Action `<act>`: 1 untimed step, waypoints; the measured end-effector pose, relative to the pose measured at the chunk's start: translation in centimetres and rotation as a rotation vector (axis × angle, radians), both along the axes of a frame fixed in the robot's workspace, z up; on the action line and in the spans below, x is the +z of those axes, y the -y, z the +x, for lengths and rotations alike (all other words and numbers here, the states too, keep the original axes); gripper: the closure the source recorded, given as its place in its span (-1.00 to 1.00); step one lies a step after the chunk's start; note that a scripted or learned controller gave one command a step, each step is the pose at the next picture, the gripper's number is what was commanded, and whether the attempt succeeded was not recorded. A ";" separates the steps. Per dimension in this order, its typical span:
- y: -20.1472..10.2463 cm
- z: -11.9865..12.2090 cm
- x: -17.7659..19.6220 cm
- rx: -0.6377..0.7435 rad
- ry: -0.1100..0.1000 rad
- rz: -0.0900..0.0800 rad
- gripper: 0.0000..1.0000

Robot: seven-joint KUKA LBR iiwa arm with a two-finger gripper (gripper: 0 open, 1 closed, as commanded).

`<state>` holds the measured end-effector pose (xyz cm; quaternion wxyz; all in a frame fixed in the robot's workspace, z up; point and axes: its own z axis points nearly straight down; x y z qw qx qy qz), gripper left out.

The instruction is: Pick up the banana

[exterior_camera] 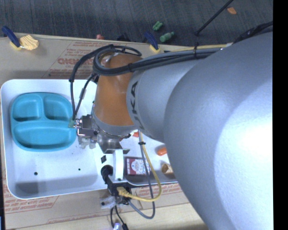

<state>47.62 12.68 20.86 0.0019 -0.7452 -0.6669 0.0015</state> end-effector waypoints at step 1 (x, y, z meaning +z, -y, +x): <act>8.5 0.0 2.9 0.027 0.002 -0.001 1.00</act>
